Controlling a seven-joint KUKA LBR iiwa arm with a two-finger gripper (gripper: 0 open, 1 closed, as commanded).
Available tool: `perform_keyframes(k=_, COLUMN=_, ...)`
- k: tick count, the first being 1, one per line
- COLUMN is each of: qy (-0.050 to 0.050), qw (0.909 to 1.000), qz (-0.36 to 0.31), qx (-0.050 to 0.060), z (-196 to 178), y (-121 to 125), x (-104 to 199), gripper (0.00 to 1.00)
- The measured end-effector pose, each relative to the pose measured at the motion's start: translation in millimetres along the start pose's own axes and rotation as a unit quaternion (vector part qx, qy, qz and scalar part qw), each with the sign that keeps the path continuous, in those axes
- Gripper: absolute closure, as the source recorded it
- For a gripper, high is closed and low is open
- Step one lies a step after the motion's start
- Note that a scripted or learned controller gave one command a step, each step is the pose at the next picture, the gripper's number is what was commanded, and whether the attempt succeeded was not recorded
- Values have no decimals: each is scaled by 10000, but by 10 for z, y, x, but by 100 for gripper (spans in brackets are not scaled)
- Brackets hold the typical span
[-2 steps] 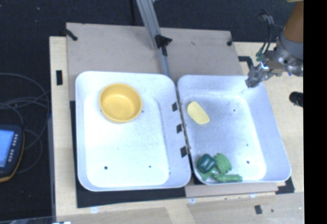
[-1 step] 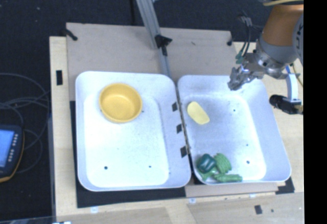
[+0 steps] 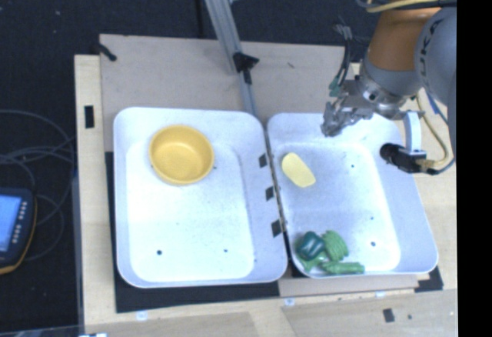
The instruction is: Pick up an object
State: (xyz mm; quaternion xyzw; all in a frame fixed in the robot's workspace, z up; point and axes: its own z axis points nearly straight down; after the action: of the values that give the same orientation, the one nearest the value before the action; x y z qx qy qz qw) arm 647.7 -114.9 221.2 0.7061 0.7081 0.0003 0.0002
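- The end effector (image 3: pixel 336 125) is seen above the far edge of the right bin (image 3: pixel 400 231); whether it is apart or together cannot be told, and nothing is seen held.
- The nearest candidate, a yellow object (image 3: pixel 297 171), lies near that bin's far left corner, clear of the walls.
- A centred, vertical descent is judged advisable.
- The green objects (image 3: pixel 326 251) at the near edge are judged crowded and harder to take.

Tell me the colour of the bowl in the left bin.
Yellow. The bowl shows plainly in the camera view, toward the far end of the left bin.

No text, label or number can be read — none anywhere.
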Motion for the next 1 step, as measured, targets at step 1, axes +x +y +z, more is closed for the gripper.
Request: perform_keyframes(k=1, qy=3, qw=10000, qz=-5, qx=0, z=62, y=19, x=524, gripper=100)
